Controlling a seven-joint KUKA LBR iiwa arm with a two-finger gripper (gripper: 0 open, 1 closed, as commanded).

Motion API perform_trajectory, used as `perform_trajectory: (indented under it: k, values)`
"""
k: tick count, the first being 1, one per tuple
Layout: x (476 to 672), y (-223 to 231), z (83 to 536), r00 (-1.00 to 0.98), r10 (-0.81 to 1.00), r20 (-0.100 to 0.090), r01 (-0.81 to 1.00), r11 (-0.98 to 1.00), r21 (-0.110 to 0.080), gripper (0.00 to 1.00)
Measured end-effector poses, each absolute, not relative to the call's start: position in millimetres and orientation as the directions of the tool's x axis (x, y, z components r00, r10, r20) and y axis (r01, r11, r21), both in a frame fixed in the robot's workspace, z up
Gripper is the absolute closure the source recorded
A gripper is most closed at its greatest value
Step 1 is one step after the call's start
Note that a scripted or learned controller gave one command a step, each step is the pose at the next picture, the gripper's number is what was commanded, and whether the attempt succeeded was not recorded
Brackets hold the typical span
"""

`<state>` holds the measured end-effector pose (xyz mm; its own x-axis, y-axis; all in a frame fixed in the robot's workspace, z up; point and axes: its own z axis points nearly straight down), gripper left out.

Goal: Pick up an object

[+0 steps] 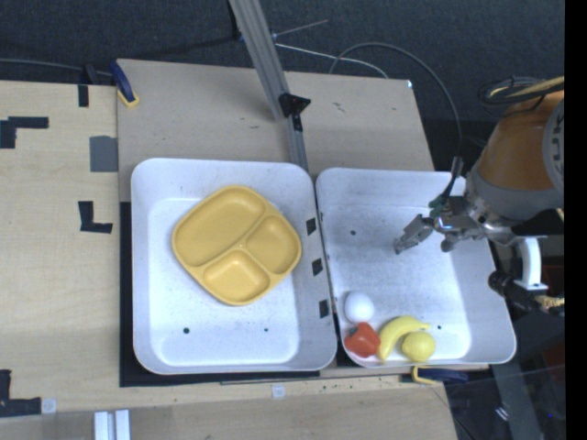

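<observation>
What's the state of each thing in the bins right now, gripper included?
Yellow divided plate: lying flat, right way up, in the left bin.
White egg: resting in the near-left corner of the right bin.
Red object: resting beside the egg, touching the banana.
Banana: lying in the same corner.
Yellow round fruit: against the banana.
Gripper: over the right bin, holding nothing, apart from the fruit.

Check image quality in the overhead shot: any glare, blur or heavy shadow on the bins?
Camera view: even, diffuse light; no blown-out glare on the two shallow white plastic bins. Soft shadow only under the yellow three-compartment plate. The end effector looks slightly soft, as do the small fruit-shaped toys in the right bin's near corner. Overall resolution is low.
</observation>
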<state>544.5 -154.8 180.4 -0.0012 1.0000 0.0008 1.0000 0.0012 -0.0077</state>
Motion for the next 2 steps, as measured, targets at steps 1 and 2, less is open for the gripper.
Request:
perform_trajectory:
  k: [1, 2]
  values:
    - [532.9, -158, 126, -0.001, 1.000, 0.001, 1.000, 0.001, -0.009, 0.00]
    - [534.8, -157, 139, -0.003, 1.000, 0.001, 1.000, 0.003, -0.003, 1.00]
